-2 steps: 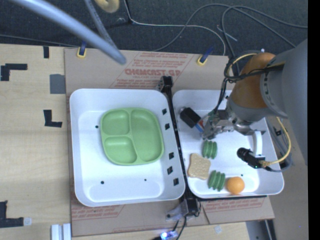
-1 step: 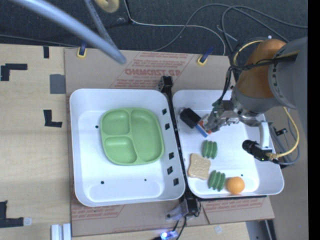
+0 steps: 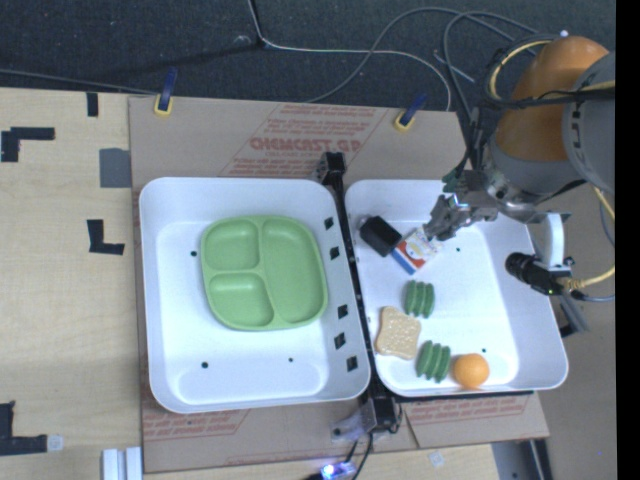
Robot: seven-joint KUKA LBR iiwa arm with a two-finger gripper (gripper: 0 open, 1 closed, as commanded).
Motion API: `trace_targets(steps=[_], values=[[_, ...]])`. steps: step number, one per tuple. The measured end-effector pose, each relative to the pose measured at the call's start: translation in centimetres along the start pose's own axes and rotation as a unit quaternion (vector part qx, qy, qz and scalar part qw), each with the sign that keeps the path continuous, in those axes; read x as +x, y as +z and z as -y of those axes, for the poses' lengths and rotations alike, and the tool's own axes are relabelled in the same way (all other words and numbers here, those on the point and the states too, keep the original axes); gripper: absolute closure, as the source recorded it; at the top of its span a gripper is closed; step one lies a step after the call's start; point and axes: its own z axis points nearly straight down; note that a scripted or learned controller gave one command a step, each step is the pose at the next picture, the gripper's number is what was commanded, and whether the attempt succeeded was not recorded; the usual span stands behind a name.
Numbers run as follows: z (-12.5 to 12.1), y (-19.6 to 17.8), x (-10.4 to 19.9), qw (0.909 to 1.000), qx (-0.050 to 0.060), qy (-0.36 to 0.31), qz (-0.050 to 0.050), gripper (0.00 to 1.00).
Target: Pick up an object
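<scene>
Over the right-hand bin (image 3: 505, 278), our grey arm with its orange band reaches in from the right and lowers its gripper (image 3: 441, 222) toward the bin's upper part, where a small white packet with red and blue markings (image 3: 414, 252) lies just beside a black block (image 3: 379, 235). From this slanted overhead angle we cannot tell how the jaws stand, nor whether anything sits between them; the tool's tip looks to be at or just above the packet's upper right edge, and we cannot say if it is touching.

Further down the same bin lie a green ridged piece (image 3: 419, 298), a slice of toast (image 3: 398, 333), a second green ridged piece (image 3: 433, 359) and an orange ball (image 3: 470, 370), all well apart from the tool. The left-hand bin (image 3: 170, 298) holds a green divided plate (image 3: 265, 272).

We judge the step in hand to be closing in on the packet, the nearest candidate. To do it well we would centre the tool over the packet's middle rather than its edge, line it up across the narrower side, and keep clear of the black block close by on the left so it is not nudged or caught. The packet looks flat and light, so we expect it to slide unless we come straight down to the bin floor before closing, then lift slowly and check it is truly held
</scene>
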Motion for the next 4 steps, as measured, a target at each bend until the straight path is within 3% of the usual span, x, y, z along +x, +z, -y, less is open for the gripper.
trace_targets(steps=[1,2,4], values=[[0.0,0.2,0.0,1.0,0.004,0.0,-0.001,1.0],[0.1,-1.0,5.3,1.0,0.003,-0.002,-0.001,1.0],[1.5,0.5,16.2,1.0,0.005,-0.002,-0.001,1.0]])
